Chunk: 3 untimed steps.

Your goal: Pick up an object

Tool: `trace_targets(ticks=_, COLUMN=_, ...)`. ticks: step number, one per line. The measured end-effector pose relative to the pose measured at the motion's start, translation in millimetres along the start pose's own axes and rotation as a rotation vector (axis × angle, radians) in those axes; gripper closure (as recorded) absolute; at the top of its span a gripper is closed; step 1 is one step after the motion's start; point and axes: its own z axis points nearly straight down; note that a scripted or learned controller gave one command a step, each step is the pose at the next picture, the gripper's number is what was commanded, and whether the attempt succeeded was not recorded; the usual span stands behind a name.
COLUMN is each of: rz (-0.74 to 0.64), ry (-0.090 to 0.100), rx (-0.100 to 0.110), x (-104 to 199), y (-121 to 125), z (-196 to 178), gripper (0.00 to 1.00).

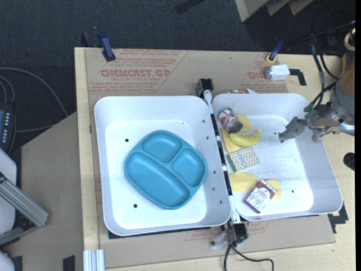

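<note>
My gripper (291, 130) hangs over the upper right part of the right bin (316, 174), reaching in from the right edge. It is well to the right of the objects, which lie along that bin's left side. These are a yellow banana (246, 139), a small red and white can (227, 117) behind it, a flat patterned packet (243, 160), a yellow lemon-like piece (241, 180) and a red and white box (260, 197). The gripper touches none of them.
The left bin (113, 151) holds a blue divided plate (164, 168). A black divider with clips (217, 145) runs between the bins. Cables and a white plug (278, 71) lie on the bench behind the right bin.
</note>
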Motion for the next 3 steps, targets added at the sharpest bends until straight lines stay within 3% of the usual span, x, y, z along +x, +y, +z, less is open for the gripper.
trace_targets(ticks=1, rz=-0.001, ry=0.001, rx=-0.001, x=60.9, y=9.1, z=122.9, gripper=0.0)
trace_targets(ticks=2, rz=-0.001, ry=0.0, rx=-0.002, x=75.2, y=76.5, z=134.9, gripper=0.0)
trace_targets(ticks=3, rz=0.0, ry=0.001, rx=0.003, x=75.4, y=75.3, z=125.4, gripper=1.0)
